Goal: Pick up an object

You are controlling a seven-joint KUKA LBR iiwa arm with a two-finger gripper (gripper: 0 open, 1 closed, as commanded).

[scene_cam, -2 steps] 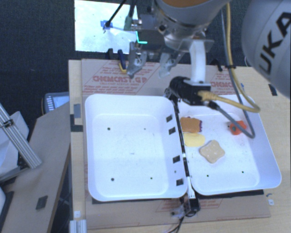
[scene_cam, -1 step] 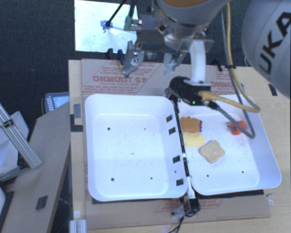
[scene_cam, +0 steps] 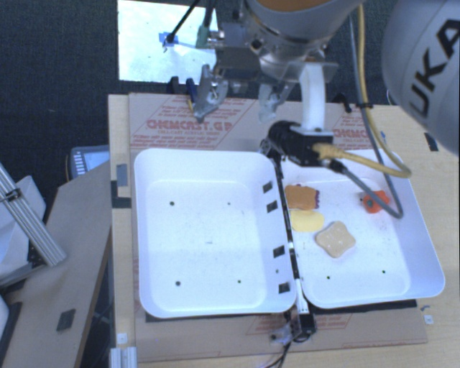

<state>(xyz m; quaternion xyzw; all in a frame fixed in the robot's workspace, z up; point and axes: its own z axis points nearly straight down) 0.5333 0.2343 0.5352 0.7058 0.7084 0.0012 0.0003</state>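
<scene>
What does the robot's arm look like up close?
The arm is big, round and grey, with dark letters printed on it and an orange band near the wrist. Its claw is shiny metal with two fingers. A yellow cable and a grey cable hang from it.

— What gets cut off up top?
— The arm (scene_cam: 424,65): the upper and right edges slice through it, so its lettering reads only in part.
— And the pincer (scene_cam: 237,100)?
— Its fingers blur against the bench; whether they gape or meet, I cannot tell.
— Anything covered in the right bin (scene_cam: 424,266)?
— The yellow cable (scene_cam: 366,164) crosses its far rim, and the orange piece (scene_cam: 374,200) sits partly behind the grey cable; its shape is unclear.
</scene>
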